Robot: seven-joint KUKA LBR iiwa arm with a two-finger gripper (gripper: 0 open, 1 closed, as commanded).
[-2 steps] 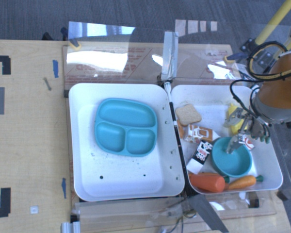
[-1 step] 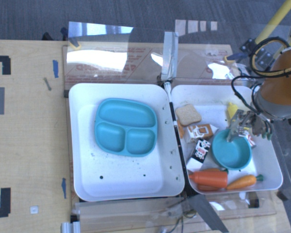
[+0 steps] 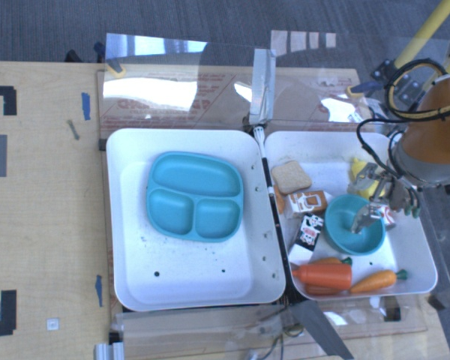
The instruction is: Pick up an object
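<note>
The bench carried 2 shallow white bins side by side. The left bin (image 3: pixel 127 276) held 1 thing, a blue divided plate (image 3: pixel 195 196) with 3 compartments, lying flat a little above the bin's middle. A few dark specks dotted the floor below it.

The right bin (image 3: pixel 424 265) was crowded. 1 blue bowl (image 3: pixel 354 225) sat right of its centre. 2 carrots lay along the near wall: a thick red-orange carrot (image 3: pixel 324 274) and, just to its right, a slimmer orange carrot (image 3: pixel 375 280), their ends close together. 1 tan slice of bread (image 3: pixel 290 175) lay toward the far left corner, with 1 small orange and white carton (image 3: pixel 307 201) just below it and 1 black and white packet (image 3: pixel 309 232) below that, tilted and near the bowl's left rim. 1 yellow object (image 3: pixel 358 169) sat near the far wall, partly hidden by the arm.

The 1 arm (image 3: pixel 435 130) came in from the right, its orange band above the wrist. The gripper (image 3: pixel 369 214) hung over the bowl, its metal tips low inside the bowl or at its far rim. How wide the tips stood could not be told, and nothing could be made out between them.
</note>
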